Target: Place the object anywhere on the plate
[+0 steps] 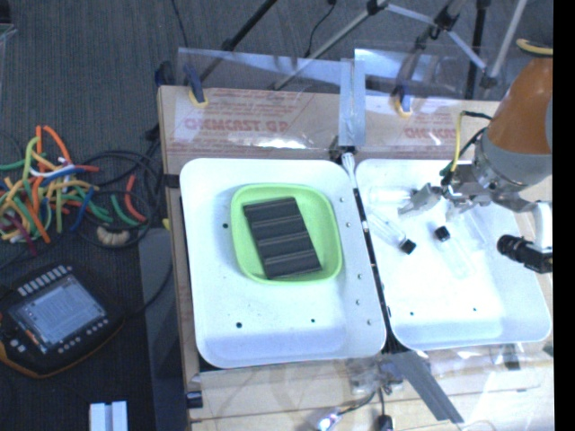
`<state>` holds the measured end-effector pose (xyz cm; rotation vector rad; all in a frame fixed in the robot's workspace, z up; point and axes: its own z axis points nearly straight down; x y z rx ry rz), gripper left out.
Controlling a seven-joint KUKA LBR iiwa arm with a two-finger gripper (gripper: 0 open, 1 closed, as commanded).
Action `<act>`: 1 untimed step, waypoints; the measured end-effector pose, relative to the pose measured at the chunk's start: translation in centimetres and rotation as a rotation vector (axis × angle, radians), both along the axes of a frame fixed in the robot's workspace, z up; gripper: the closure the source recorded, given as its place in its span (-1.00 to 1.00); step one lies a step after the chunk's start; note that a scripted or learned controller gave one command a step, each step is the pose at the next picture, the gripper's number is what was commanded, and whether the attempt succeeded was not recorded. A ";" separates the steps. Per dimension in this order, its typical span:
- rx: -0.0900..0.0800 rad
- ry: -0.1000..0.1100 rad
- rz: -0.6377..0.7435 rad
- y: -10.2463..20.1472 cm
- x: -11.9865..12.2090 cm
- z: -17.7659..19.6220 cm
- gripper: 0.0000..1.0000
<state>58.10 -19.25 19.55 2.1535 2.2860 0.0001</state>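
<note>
The dark ridged block (282,236) already lies flat on the green plate (243,206) in the left bin (207,312). The gripper (422,238) hangs over the right bin (503,321), fingers apart, empty, likely because the placing is done.

Arm (521,115) reaches in, hand (422,238) spread open.

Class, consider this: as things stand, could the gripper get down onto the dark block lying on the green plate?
Probably yes. The dark block lies uncovered on the green plate, while the gripper hovers in the right bin.
</note>
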 end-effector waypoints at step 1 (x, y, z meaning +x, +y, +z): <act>0.000 0.000 0.000 0.0 0.0 0.0 -1.00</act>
